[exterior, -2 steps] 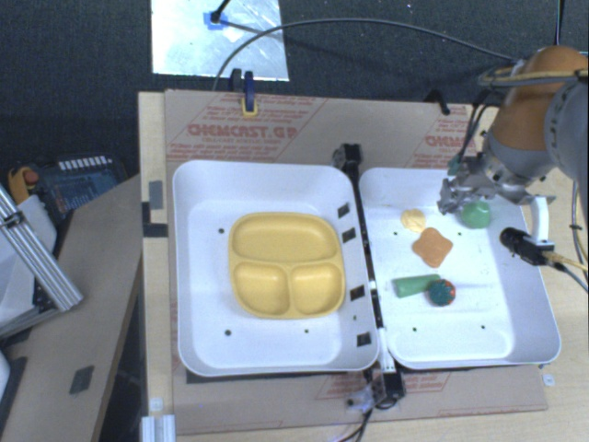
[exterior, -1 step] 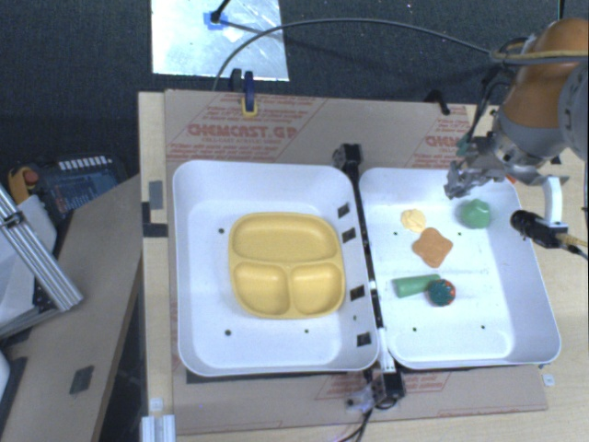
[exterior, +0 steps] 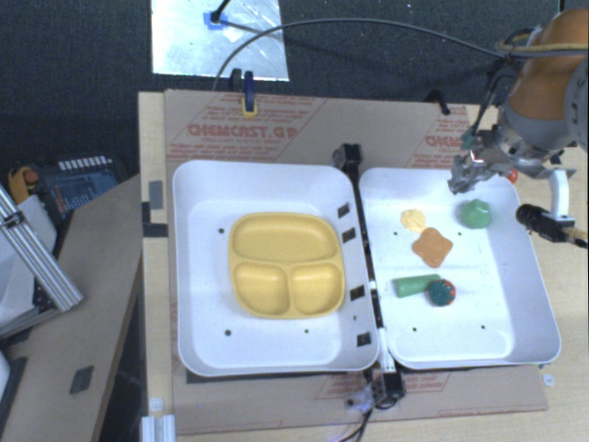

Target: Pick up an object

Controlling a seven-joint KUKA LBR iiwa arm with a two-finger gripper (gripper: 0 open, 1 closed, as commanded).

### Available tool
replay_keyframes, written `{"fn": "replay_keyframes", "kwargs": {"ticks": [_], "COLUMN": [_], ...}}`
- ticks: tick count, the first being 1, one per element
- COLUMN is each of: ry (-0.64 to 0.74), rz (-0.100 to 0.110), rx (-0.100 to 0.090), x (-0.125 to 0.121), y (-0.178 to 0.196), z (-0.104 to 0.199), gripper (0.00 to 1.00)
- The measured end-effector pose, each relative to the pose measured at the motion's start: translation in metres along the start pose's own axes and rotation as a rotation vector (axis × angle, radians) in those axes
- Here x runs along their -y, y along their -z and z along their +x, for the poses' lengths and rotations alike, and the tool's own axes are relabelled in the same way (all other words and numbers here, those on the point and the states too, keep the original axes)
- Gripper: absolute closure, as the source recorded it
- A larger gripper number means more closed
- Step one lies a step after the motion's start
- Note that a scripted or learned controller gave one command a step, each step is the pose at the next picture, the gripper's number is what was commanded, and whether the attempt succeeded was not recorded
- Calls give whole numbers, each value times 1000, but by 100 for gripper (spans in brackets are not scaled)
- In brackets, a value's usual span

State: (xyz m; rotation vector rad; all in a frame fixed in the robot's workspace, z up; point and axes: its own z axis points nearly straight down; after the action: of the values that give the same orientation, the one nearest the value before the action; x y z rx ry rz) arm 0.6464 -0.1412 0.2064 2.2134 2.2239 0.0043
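Red print on the brown cardboard sheet (exterior: 276,118) under the bins reads "CHEMCAST GP" along its far edge, and the same wording appears, partly hidden, at the far right corner and along the near edge.

The left bin (exterior: 198,274) holds a yellow divided tray (exterior: 285,263), with one wide compartment on its far side and two smaller ones on its near side. The right bin (exterior: 515,311) holds five small things. A green round piece (exterior: 476,214) lies toward the far right. A pale yellow piece (exterior: 413,219) sits to its left, and an orange flat piece (exterior: 432,246) lies just near of that one. Closer to the near side, a green cylinder (exterior: 416,285) lies on its side, with a ball in red and teal (exterior: 443,292) touching its right end.

The end effector (exterior: 466,175) hangs over the far part of the right bin, just above and left of the green round piece. Whether it is released or clenched cannot be told, and nothing is seen in its grasp.

The tabletop (exterior: 101,274) is light wood, with dark carpet (exterior: 74,63) beyond it. A shiny metal plate (exterior: 184,26) lies on the carpet at the far side, and a black cable (exterior: 368,26) arcs across toward the arm.
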Motion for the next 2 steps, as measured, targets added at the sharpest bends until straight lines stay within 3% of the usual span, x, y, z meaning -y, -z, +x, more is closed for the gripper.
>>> {"fn": "replay_keyframes", "kwargs": {"ticks": [2], "ry": [5], "rz": [2], "rx": [-3], "x": [-6], "y": [18], "z": [105], "gripper": [100]}}
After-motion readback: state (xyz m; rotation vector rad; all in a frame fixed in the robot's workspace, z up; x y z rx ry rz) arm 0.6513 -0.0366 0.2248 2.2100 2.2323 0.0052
